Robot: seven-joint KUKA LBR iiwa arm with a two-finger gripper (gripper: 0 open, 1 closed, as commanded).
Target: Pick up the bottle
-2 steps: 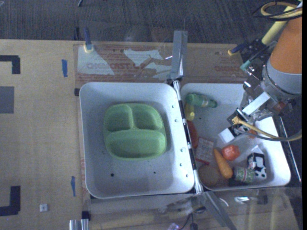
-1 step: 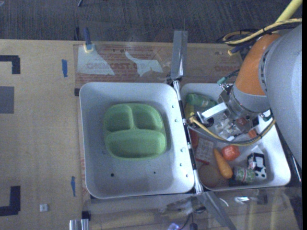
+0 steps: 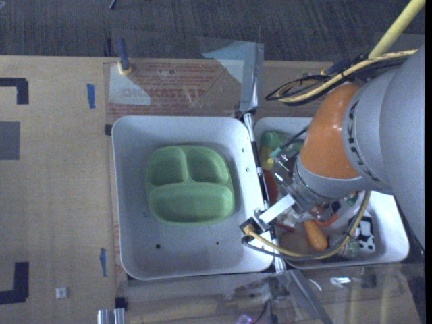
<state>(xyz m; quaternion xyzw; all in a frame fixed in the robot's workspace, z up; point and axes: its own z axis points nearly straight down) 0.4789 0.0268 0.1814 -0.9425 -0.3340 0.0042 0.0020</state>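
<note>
Green plastic, likely the bottle [image 3: 273, 140], lies at the right bin's [image 3: 395, 238] far left corner, beside the arm. I judge it light, rigid, slippery: grip mid-body. I cannot tell the end effector [image 3: 297, 211] state, low over clutter.

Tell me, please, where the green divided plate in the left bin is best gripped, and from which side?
Grip the green plate by its outer rim at the left edge, coming straight down from above. It lies flat in the left bin, so probably only the raised rim offers a hold, and there is bare floor beside that edge.
</note>
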